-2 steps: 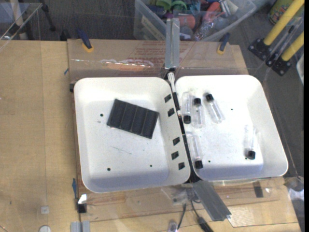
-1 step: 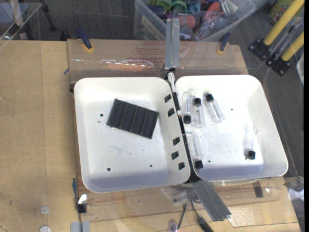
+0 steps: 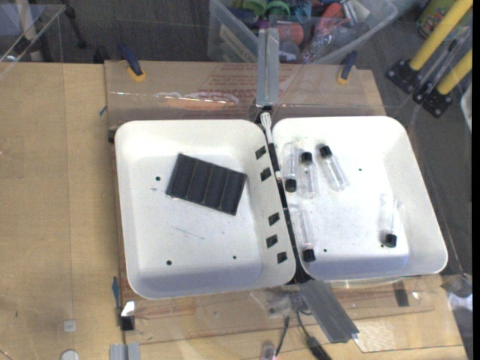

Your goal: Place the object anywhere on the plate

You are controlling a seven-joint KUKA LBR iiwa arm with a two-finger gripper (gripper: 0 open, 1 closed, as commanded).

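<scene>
A dark grey ribbed rectangular plate (image 3: 206, 184) lies flat in the left bin (image 3: 150, 272), slightly turned, towards the bin's back. Several clear vials with black caps lie in the right bin (image 3: 420, 257). Three of them are grouped at the back left: one (image 3: 289, 172) against the divider, one (image 3: 306, 169) beside it, and one (image 3: 333, 169) angled to their right. Another vial (image 3: 304, 235) lies along the divider near the front, and one more vial (image 3: 388, 220) lies near the right wall.
A metal strip (image 3: 267, 58) runs back from the seam between the bins. A clear tub of colourful toys (image 3: 300, 10) stands behind the bench. Yellow and black tools (image 3: 439, 40) lie at the back right. Black tabs (image 3: 271, 217) line the divider.
</scene>
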